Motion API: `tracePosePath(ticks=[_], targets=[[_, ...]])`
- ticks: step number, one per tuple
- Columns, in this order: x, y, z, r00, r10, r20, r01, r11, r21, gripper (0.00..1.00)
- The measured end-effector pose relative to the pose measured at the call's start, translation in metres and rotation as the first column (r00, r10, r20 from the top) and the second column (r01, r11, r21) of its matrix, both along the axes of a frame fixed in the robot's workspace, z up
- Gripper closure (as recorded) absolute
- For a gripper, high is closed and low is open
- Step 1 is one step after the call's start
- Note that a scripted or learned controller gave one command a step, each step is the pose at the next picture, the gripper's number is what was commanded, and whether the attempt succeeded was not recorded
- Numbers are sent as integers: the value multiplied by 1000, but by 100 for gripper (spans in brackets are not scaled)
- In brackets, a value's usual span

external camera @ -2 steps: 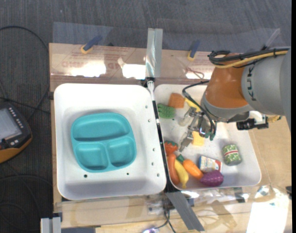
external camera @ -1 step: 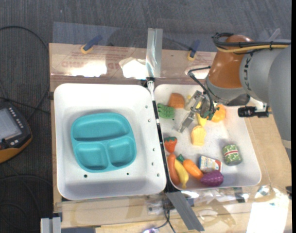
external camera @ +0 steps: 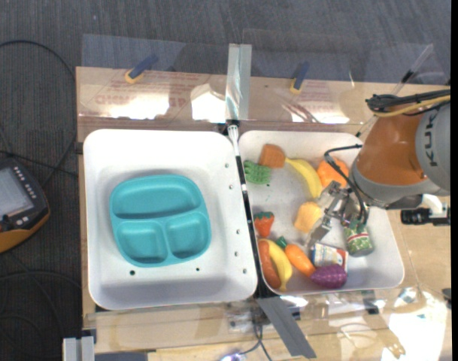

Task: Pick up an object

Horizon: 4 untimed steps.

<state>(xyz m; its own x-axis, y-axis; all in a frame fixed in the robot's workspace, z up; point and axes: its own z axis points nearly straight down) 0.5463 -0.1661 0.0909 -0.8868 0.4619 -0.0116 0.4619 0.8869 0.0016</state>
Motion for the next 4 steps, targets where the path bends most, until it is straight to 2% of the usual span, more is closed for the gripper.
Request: tracePosePath(ticks=[1,2,3,4], targets=[[26,72,0,1000,10,7,-10,1000,2,0],[27,72,11,1000,12,9,-12,1000,1,100],[12,123,93,999,51,-9,-51,999,4,100],[102,62,116,1000,14,-10,-14,1000,2,100]])
